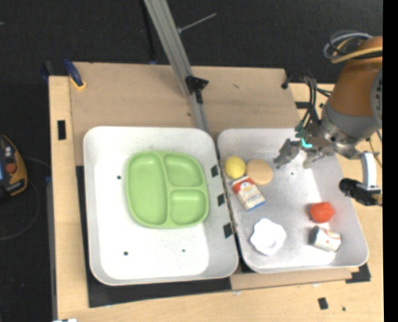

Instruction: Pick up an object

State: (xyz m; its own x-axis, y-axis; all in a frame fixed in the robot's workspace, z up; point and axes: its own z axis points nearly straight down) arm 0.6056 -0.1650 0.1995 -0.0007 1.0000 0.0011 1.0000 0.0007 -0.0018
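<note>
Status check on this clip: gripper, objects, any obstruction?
Gripper open, above right bin, holding nothing. Nearest: tan round object beside yellow ball. Path unobstructed.

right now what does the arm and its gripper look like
The arm enters from the right: a broad orange band over a grey wrist section. Thin grey cables loop above the band, and dark cables run down its left side. The gripper is small, dark grey metal, with a tiny teal spot near its base.
</note>
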